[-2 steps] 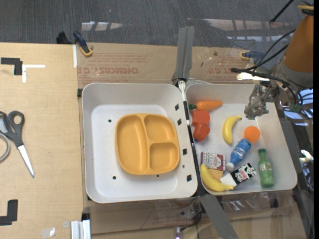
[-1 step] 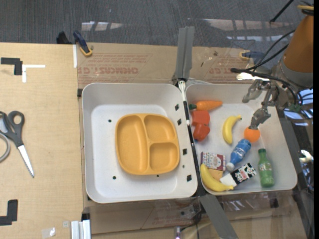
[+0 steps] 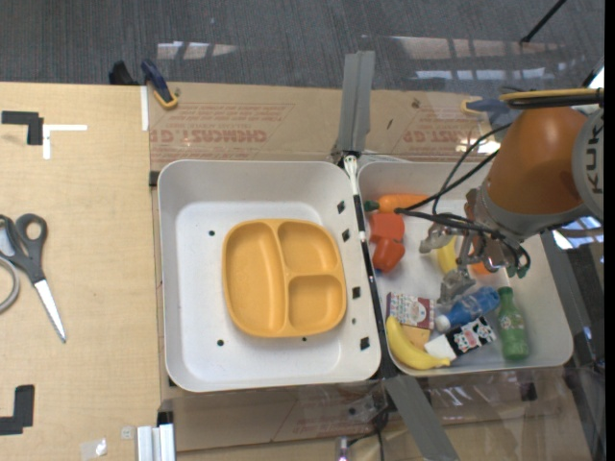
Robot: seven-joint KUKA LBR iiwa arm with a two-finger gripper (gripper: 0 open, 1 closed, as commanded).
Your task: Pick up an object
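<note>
Two white bins sit side by side on the desk (image 3: 77,353); taking the divider between them as the landmark, the left bin (image 3: 183,257) holds a yellow compartment plate (image 3: 284,279), and the right bin (image 3: 553,344) holds all the loose objects. Just right of the divider lie an orange-red toy pepper (image 3: 387,238) and, nearer the camera, a banana (image 3: 411,348) beside a small printed carton (image 3: 409,309). Farther right of the divider are a blue bottle (image 3: 471,309), a black-and-white carton (image 3: 473,335) and a green bottle (image 3: 512,327).

The arm's pincer (image 3: 463,269) hangs over the middle of the right bin, just above the blue bottle; whether it is released or clenched I cannot tell, as cables and wrist hardware clutter that spot, and nothing is plainly held. Judging from this, the step in hand is the descent onto a target, most likely the blue bottle or a yellow piece (image 3: 447,254) beside the pincer. The next move calls for a straight lowering among crowded neighbours, a firm closure, then a lift clear of the bin wall.
</note>
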